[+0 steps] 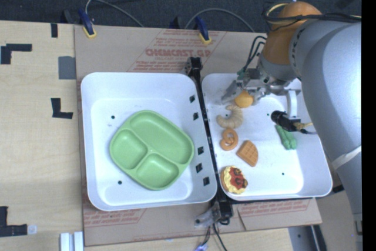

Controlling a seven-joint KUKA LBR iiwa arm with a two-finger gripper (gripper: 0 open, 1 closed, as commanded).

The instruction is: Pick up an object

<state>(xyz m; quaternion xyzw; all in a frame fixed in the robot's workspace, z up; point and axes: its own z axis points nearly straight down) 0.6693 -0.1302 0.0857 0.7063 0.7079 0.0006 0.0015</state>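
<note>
Cardboard (170, 50) under the bins reads "CHEMCAST" in red, upper centre. Pincer (242, 93) in right bin (305, 179) clenched on yellow toy (244, 100), above croissant (230, 120).

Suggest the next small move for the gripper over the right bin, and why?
Probably a slow, straight lift. The gripper appears closed around the small yellow-orange piece at the right bin's back, just above the tan pastry. Lifting would test whether the grasp holds.
</note>
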